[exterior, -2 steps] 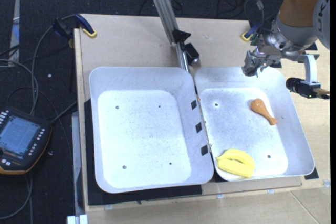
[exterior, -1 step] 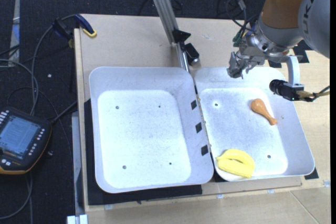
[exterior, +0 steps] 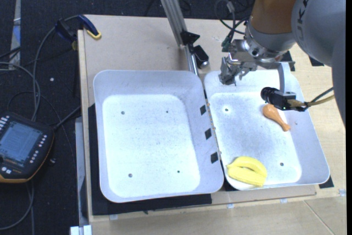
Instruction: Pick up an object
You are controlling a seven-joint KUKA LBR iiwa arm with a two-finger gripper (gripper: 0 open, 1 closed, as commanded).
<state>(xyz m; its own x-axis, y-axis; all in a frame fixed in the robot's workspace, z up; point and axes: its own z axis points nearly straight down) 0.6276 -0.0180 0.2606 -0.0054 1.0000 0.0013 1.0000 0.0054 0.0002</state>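
Pale wooden bench (exterior: 137,47) fills the middle of the scene, with dark floor around it, and it carries two shallow white bins side by side.

Nearest the camera, a yellow banana (exterior: 247,171) lies in the right bin (exterior: 247,129), tight against its front rim and towards its front left corner. The left bin (exterior: 148,135) has nothing on its speckled floor. Small black tabs (exterior: 209,132) sit along the seam where the two bins meet. Off the bench to the left, a handheld controller (exterior: 19,146) with a lit screen rests on the floor.

Farther back in the right bin, an orange object (exterior: 276,116), thick at one end and narrow at the other, lies near the right wall, well apart from the banana.

Beyond that, the gripper (exterior: 229,78) hangs over the back left corner of the right bin, close to the rim and away from both objects. Nothing is seen in its grasp, and whether the claw is spread or pressed together cannot be told from this angle. The arm (exterior: 286,3), orange above the wrist and grey higher up, reaches in from the right.

At the back, a slanted metal rail (exterior: 170,3) rises from the bench behind the bins, a blue clamp (exterior: 82,27) grips the far left corner of the bench, and cables trail across the floor.
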